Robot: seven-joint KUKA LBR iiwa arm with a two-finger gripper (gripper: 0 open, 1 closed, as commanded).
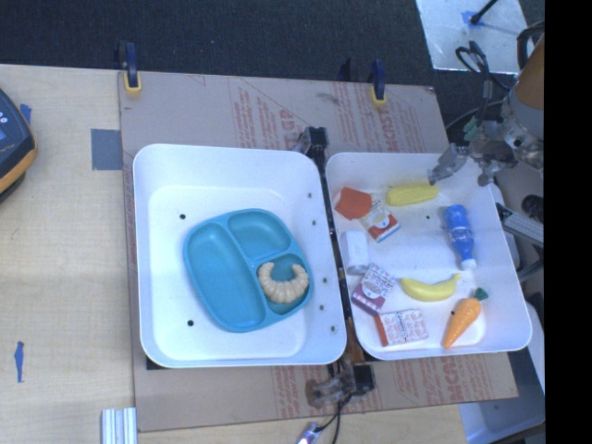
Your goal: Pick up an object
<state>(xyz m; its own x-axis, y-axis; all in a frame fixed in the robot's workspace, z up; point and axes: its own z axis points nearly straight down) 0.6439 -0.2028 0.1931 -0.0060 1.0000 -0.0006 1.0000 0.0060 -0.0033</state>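
A KUKA arm's gripper [455, 163] hangs over the far right corner of the right bin [518, 336], reaching in from the right — nothing is seen between its fingers, and how far apart they stand cannot be told from this angle.

The nearest candidate for a pick appears to be the yellow corn-like piece [412, 194], lying just left of and slightly nearer than the gripper, its long axis running roughly left to right with a slight tilt. Any coming move would seem to turn on that short offset: a small shift leftward and down, with the fingers set across the piece's narrow width.

Elsewhere in the same bin lie a blue bottle [458, 232], a banana [429, 288], a carrot [462, 320], an orange-red piece [352, 203] and several small packets — all farther from the gripper.

The arm's wrist sits at the frame's right edge, tilted inward over the bin's rim. The left bin [231, 165] holds a blue divided plate [222, 276] with a pale ring-shaped item [282, 281] on it — well apart from the gripper.
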